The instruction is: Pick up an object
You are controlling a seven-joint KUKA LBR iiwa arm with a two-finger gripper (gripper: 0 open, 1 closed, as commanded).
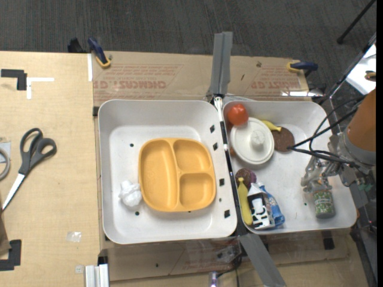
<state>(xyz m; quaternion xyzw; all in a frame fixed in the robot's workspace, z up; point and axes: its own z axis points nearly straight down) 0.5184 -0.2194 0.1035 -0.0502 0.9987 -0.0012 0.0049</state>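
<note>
My gripper (319, 181) hangs over the right side of the right bin (299, 107), with the arm's orange band at the frame's right edge. Directly below and in front of it lies a small clear jar with green contents (324, 204), touching or nearly touching the gripper's tip. Further left in this bin are a red ball-like fruit (237, 113), a white round bowl (254, 140), a brown disc (283, 139), a yellow banana (242, 201), a purple item (246, 176) and a blue and white packet (261, 208).
The left bin (114, 160) holds a yellow divided plate (178, 174) and a crumpled white object (129, 192). Scissors (27, 157) lie on the bench at the left. Black cables (323, 133) run across the right bin's far right corner.
</note>
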